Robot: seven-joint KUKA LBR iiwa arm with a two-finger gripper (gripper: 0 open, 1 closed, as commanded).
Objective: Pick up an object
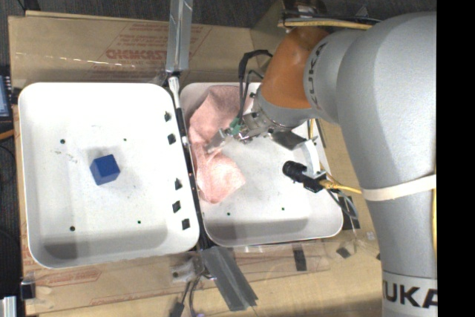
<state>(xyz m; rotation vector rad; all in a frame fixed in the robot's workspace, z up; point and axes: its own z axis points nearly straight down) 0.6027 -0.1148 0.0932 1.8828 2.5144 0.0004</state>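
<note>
The arm (356,78) reached in from the right over the right bin (256,230). A pink cloth (211,152) lay crumpled along that bin's left wall. My gripper (219,141) sat on it; how wide it stood I could not tell. I judged the cloth light, limp, best pinched at a raised fold. A blue cube (105,168) lay in the left bin (44,234).

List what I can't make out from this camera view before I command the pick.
- Gripper: fingers too small to read against the pink cloth.
- Right bin: right wall hidden by the arm.
- Cloth's top edge: covered by the wrist.
- Blue cube: fully visible.
</note>
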